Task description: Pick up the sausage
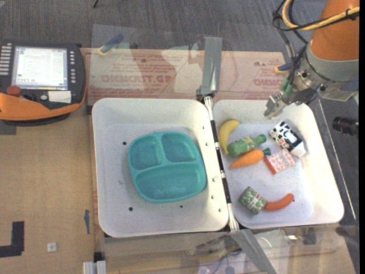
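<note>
The sausage (279, 202) is a short red-orange curved piece lying near the front of the right bin (328, 201), just right of a small green can (252, 200). My gripper (274, 104) hangs over the back edge of the right bin, well behind the sausage and apart from it. It hovers just left of a black-and-white patterned box (284, 135). Nothing shows in its grasp.
The right bin also holds a banana (228, 133), a green bottle (246, 145), a carrot (247, 158) and a pink packet (280, 161). A teal divided plate (166, 166) lies in the left bin (108, 153). A teach pendant (40, 79) rests at the far left.
</note>
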### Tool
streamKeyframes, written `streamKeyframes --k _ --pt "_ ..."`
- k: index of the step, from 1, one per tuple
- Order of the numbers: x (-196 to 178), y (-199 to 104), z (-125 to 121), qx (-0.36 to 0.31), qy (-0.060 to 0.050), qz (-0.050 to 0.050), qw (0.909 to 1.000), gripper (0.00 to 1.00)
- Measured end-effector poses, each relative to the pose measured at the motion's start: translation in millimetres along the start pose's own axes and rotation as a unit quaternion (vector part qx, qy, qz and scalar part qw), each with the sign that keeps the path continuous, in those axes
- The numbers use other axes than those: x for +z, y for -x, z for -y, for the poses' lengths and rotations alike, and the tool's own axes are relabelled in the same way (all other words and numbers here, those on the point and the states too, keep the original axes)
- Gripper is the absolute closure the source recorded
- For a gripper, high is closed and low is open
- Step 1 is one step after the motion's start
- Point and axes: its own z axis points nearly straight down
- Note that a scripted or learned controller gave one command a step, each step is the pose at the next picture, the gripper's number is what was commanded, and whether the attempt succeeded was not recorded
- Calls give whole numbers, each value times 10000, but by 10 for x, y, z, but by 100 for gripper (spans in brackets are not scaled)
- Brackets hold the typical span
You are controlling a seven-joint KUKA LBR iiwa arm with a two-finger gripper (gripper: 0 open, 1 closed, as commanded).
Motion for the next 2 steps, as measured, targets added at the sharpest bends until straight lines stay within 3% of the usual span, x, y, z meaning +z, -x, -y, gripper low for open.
streamKeyframes --k 1,2 --pt "-427 539 -393 954 0 4 9954 100" --pt "983 98 -370 1849 -20 -9 9828 100"
